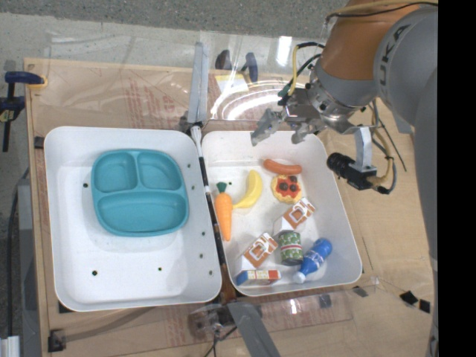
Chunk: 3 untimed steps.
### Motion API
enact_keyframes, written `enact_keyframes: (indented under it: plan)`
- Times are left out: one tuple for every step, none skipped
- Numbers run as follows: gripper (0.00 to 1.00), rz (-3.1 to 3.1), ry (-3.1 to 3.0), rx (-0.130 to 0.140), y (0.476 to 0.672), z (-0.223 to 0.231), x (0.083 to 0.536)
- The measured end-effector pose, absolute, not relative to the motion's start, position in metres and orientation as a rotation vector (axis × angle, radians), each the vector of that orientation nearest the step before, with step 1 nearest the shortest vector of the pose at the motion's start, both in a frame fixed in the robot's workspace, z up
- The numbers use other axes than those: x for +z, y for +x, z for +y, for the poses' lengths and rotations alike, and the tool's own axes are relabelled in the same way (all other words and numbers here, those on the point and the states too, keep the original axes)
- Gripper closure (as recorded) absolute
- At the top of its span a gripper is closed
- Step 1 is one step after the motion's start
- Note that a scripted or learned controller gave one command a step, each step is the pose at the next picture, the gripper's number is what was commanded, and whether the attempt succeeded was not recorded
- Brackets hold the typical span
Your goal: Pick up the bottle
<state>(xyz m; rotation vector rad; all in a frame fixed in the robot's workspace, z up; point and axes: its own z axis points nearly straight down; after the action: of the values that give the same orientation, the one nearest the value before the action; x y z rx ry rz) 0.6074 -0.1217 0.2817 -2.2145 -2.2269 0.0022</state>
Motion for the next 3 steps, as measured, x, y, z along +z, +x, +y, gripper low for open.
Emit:
enact_keyframes:
  plan:
    - [0.00, -2.229, -2.211, 0.005, 0.506, -0.158, 0.198]
    - [0.00, -2.269, -2.171, 0.003, 0.464, -0.239, 0.169]
    - [0.00, -2.296, -2.142, 0.002, 0.452, -0.248, 0.087]
